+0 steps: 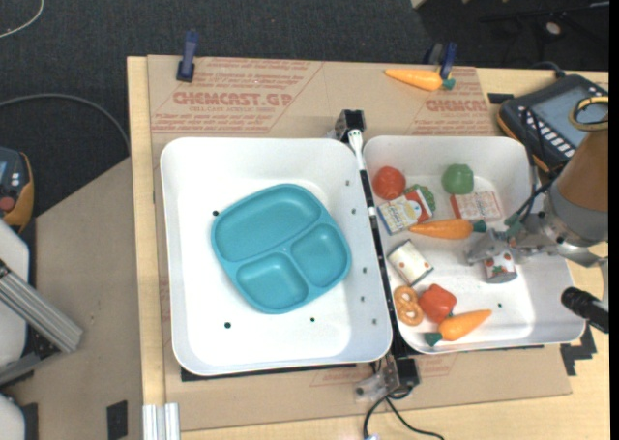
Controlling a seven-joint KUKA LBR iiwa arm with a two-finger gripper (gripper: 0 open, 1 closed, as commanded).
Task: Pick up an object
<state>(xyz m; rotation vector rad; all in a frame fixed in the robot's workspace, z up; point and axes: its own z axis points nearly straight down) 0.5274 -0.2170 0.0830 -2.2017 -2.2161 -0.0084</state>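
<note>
Lying nearest the camera in the right bin [522, 153], a toy carrot [462, 325] rests on the front floor, its tip pointing toward the bin's right wall. Touching its left end is a red pepper-like toy [437, 301], and just beside that, against the dividing wall, a pretzel-shaped piece [405, 305]. A little farther back sits a small white-and-brown block [408, 260]. Farther still, a second carrot [441, 229] lies crosswise, with a printed carton [404, 209] touching its far side and another flat printed packet [478, 204] to the right. At the back of that bin are a red tomato-like ball [389, 181] and a green round toy [457, 178] — well apart from each other.

The gripper [495, 258] hangs over the right half of this bin, just beside the second carrot's tip; its fingers look spread somewhat, with nothing clearly between them.

The left bin [193, 264] holds one thing — a blue divided plate [279, 247] with three compartments, lying tilted near the middle.

Beyond both bins, a third carrot [414, 78] lies on the brown board [242, 95], next to one of two blue clamps [187, 56] at the far edge.

Count: two bins, three carrots, two printed packs, one plate.
</note>
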